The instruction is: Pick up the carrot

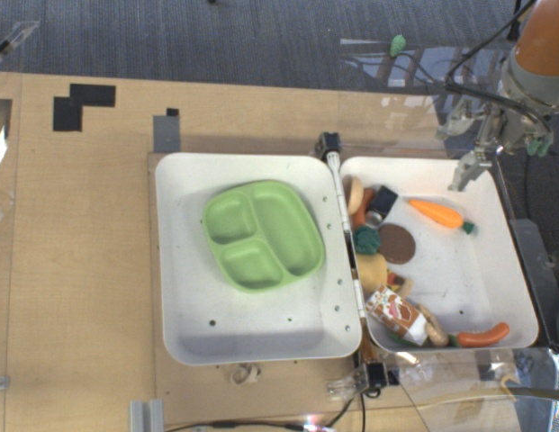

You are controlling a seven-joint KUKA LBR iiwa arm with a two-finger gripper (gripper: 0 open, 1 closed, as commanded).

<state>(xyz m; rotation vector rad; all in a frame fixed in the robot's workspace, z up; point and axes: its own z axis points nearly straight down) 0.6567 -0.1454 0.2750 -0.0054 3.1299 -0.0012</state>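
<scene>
Tool (468,165) hangs just above the carrot (437,213) in the right bin (522,277); its opening I cannot tell.

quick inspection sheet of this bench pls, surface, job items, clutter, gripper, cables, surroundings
Surface: wooden bench bearing two white bins, left bin and right bin, side by side.
Job's things: carrot lies in the right bin's upper part, green end towards the right, apart from other items.
Clutter: green divided plate in the left bin; in the right bin a brown disc, a snack packet and a sausage.
Grippers: gripper hangs over the right bin's top edge, above the carrot, holding nothing.
Cables: wires at the front edge.
Surroundings: grey carpet behind the bench.
</scene>
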